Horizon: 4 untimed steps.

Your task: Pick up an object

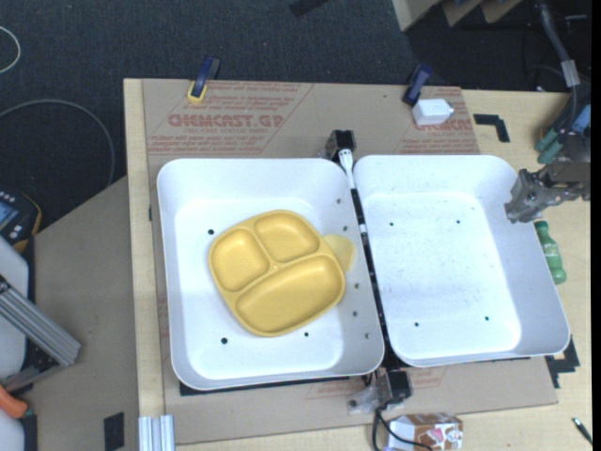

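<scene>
A yellow three-compartment plate (276, 272) lies flat in the left white bin (188, 336), a little right of the bin's centre, its right rim near the divider between the bins. The gripper (528, 205) hangs at the right rim of the right white bin (451, 336), far from the plate. Nothing shows between its fingers, and the view is too small to tell how they stand.
A green object (552, 252) lies on the bench just outside the right bin's right wall, below the gripper. A white block (432, 112) and clamps sit at the bench's far edge. A small packet (434, 432) and cables lie at the front edge.
</scene>
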Motion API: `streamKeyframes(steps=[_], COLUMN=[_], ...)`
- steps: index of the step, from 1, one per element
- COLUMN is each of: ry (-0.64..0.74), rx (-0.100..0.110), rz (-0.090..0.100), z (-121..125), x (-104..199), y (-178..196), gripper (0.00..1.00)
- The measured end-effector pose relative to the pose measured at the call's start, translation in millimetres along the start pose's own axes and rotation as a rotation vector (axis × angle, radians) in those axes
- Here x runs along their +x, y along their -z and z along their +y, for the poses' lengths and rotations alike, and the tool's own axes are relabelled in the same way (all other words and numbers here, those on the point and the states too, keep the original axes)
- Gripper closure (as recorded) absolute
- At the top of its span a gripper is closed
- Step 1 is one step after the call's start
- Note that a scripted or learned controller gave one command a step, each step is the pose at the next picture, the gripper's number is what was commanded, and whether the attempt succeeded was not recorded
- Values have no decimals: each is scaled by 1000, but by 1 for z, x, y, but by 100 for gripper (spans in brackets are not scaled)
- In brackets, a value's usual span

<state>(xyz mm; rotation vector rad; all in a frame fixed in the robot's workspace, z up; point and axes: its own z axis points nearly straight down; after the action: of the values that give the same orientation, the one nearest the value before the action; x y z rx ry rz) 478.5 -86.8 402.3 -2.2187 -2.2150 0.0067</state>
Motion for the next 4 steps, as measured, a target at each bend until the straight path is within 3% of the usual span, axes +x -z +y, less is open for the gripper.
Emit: streamKeyframes(steps=[1,2,3,4], ry=[2,2,5,4], rx=[-9,-14,-23,-6], rz=[-1,-3,-8,-1], z=[16,54,100,129], x=[-62,-124,-126,-42], y=[-71,-180,-52,-84], gripper=[100,100,100,100])
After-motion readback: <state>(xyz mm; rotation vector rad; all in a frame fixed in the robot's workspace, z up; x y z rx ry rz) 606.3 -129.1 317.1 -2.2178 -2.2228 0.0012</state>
